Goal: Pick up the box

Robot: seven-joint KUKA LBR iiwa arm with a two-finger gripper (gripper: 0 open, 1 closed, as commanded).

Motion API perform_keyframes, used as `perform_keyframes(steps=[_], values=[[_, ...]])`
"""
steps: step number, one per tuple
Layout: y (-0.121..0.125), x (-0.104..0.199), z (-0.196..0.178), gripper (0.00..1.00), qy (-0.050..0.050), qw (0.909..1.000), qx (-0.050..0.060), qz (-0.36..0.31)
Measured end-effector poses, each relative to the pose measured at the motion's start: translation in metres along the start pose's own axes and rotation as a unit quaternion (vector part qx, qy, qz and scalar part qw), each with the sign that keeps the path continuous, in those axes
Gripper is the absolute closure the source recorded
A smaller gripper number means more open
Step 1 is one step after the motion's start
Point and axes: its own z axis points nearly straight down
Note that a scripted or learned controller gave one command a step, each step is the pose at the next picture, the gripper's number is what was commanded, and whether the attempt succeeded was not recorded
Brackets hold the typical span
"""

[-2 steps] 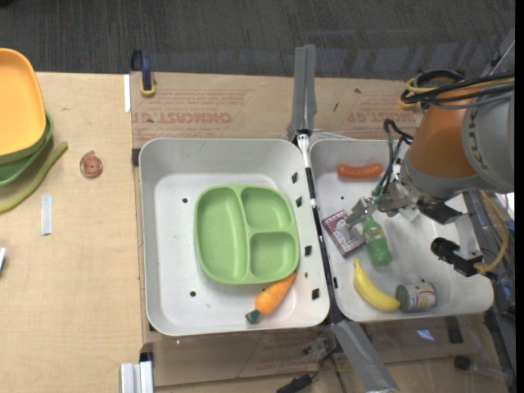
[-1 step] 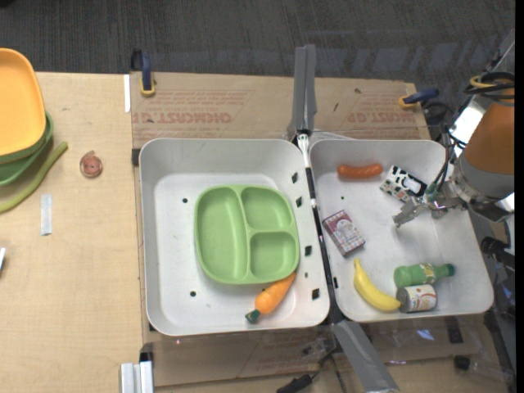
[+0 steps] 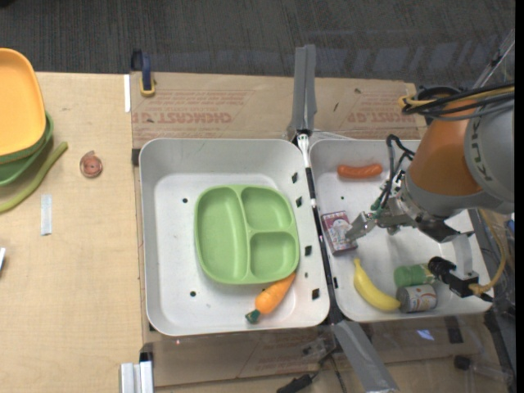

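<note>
The box (image 3: 335, 229) is small, pink and purple, and lies flat at the left side of the right bin (image 3: 458, 305), close to the divider. My gripper (image 3: 361, 228) hangs low just to the right of the box, its tip at the box's right edge. The box rests on the bin floor. The grey arm with its orange band (image 3: 442, 158) reaches in from the right above the bin.
In the right bin lie a red sausage (image 3: 360, 170) at the back, a banana (image 3: 372, 287) at the front and a green can (image 3: 417, 289) beside it. The left bin (image 3: 164, 244) holds a green divided plate (image 3: 246, 233) and a carrot (image 3: 272, 296).
</note>
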Motion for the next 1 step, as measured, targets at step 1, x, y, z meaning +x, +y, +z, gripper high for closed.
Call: perform_keyframes(steps=[1], values=[[-0.0278,-0.0460,0.0035,0.00,-0.001,0.9997,-0.004,0.026]])
